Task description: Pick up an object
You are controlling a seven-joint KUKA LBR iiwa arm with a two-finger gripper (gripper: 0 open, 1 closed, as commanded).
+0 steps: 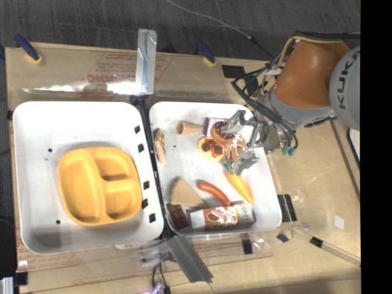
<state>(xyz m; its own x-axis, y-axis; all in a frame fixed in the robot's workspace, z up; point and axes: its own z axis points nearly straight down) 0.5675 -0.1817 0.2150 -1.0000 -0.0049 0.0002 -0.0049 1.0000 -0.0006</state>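
Near edge of the right bin (267, 216): a bottle with a brown label (222, 216) lies on its side along the wall. A dark chocolate bar (176, 215) sits against its left end, in the near left corner. Just behind these, a tan wedge (182, 193) lies toward the left wall, and a red sausage (212, 192) lies slantwise beside it. An orange carrot (240, 186) lies toward the right wall, its thick end pointing away from the near edge.

Left bin (24, 164): a yellow divided tray (99, 183) lies flat near the middle, three compartments showing.

Middle of the right bin, right side: the gripper (240, 144) is down among the items, its two grey fingers spread apart, one finger (233, 125) toward the far side and the other low by the carrot's thick end. Between them sit a round brown piece like a donut (219, 131) and a red-and-orange cluster (210, 146); whether either finger touches them is hard to judge, and nothing appears clamped.

Against the left wall of the right bin, a pale bread-like piece (160, 145) lies lengthwise. Farther back, a small cone (188, 127) lies on its side.

Far right: the grey arm with its orange band (311, 72) reaches over the bench (318, 188), cables looped at the wrist.
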